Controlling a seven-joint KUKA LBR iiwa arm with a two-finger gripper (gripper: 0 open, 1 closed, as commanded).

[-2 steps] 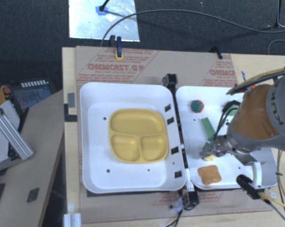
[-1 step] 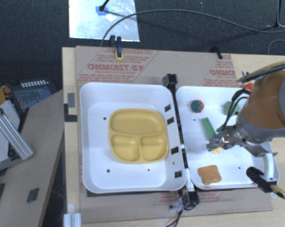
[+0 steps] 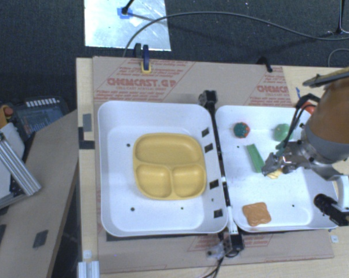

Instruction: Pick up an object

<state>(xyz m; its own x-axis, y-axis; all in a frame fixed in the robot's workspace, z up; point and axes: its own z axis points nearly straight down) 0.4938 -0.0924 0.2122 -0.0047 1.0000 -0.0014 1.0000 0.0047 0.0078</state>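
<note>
Two shallow white bins sit side by side on the counter, which is lined with printed cardboard. The left bin holds one thing: a yellow tray with three compartments, lying flat near the bin's middle. The right bin holds five small things. One teal ball with a reddish patch lies toward 11 o'clock of that bin. One pale green rounded piece lies toward 12 o'clock, well apart from the ball and partly behind the arm's cabling. One green stick lies slantwise a little toward 9 o'clock of the bin's middle. One brown, toast-like slab lies flat toward 7 o'clock, near the front rim. One small yellow scrap peeks out right beneath the pincer, which hangs low over the bin's middle, at 3 o'clock of the green stick and just beside it. The arm comes in from 3 o'clock, its bulk covering the bin's right side. The pincer's tips blur into dark metal, so whether they stand wide or narrow cannot be told; the yellow scrap may be touching them, though it is too small to be sure. One yellow-and-blue clamp grips the cardboard's far edge at 12 o'clock of the left bin.
</note>
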